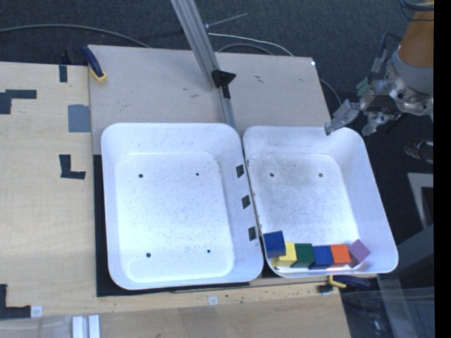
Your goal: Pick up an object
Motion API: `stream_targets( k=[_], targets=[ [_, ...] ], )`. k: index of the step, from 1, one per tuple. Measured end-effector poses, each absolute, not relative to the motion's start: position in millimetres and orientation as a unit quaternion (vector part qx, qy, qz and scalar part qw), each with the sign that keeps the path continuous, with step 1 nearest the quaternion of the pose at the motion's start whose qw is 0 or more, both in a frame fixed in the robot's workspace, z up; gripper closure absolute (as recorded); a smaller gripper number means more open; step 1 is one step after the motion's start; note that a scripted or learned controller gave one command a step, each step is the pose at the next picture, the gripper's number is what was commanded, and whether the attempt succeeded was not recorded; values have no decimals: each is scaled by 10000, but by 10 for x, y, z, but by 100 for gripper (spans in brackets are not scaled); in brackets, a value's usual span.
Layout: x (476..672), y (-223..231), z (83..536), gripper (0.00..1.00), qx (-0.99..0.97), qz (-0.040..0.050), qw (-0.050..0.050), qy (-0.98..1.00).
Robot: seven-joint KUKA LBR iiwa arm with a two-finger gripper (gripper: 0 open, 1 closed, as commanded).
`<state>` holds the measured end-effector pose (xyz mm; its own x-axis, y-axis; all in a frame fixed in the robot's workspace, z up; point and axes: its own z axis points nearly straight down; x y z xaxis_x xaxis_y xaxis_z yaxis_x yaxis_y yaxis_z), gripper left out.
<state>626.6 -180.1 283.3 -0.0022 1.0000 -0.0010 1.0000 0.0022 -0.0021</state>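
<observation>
A row of small blocks lies along the near edge of the right bin (352, 189): a blue block (273, 243), a yellow one (285, 258), a green one (304, 253), another blue one (323, 256), an orange one (340, 253) and a purple one (359, 250). My gripper (356, 120) hangs over the far right corner of that bin, well away from the blocks. Its fingers (340, 117) stand apart, open, with nothing between them.
The left bin (169, 203) sits beside the right one, its rim touching it along the middle. A slanted metal rail (201, 41) runs down to the gap between the bins. A yellow-tipped clamp (94, 65) lies at the bench's far left.
</observation>
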Motion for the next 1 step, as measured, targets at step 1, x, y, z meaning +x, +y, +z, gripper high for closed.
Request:
stream_targets(
  k=[1],
  targets=[
    [6479,-1253,3028,0,-7046,-13,-2,-7096]
  ],
)
